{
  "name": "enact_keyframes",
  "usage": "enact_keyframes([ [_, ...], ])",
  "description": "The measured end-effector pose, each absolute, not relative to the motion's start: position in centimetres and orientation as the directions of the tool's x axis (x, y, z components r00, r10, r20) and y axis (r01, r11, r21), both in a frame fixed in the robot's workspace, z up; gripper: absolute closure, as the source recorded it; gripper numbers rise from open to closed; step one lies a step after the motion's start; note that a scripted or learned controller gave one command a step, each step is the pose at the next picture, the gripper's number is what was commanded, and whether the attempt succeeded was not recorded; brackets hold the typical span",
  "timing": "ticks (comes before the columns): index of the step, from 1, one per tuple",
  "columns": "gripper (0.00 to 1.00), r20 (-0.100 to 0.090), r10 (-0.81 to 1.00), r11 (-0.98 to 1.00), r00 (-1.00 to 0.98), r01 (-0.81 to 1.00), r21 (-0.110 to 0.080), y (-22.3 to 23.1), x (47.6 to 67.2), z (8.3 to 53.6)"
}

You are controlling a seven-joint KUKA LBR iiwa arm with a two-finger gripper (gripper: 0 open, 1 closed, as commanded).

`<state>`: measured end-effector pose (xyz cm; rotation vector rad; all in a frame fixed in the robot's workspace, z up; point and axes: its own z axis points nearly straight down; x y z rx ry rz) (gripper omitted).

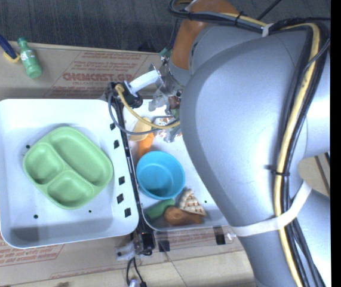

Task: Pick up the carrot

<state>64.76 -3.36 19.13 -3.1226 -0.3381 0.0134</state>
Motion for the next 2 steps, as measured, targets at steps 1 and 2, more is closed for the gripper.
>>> enact_keyframes([
  [1, 0.00, -0.013, 0.375, -0.927, 0.927, 0.375, -0.009, -1.5, 55.0, 19.0],
  [2, 0.00, -0.016, 0.218, -0.976, 0.976, 0.218, -0.006, 2.4, 50.0, 19.2],
])
